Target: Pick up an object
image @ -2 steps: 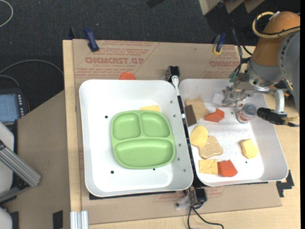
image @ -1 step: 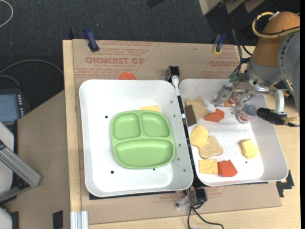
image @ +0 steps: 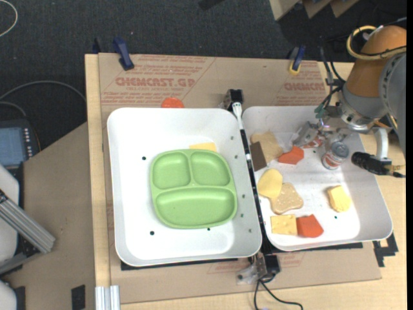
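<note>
My gripper (image: 312, 134) hangs low over the back of the right bin (image: 368, 221), reaching in from the right. Just in front of it and to the left lies a red wedge (image: 292, 155); whether they touch I cannot tell. A tan block (image: 266, 141) and a brown block (image: 257, 154) lie to the gripper's left. Nearer the front are a yellow oval (image: 270, 183), a tan toast-shaped piece (image: 287, 200), a yellow square (image: 282, 225), a red block (image: 310, 226) and a yellow chunk (image: 339, 199). Nothing shows as held.
The left bin (image: 129, 237) holds a green divided tray (image: 192, 187) with a yellow piece (image: 203, 147) behind it. A small silvery can (image: 333, 155) stands right of the red wedge. An orange disc (image: 171, 103) sits on the board behind the left bin.
</note>
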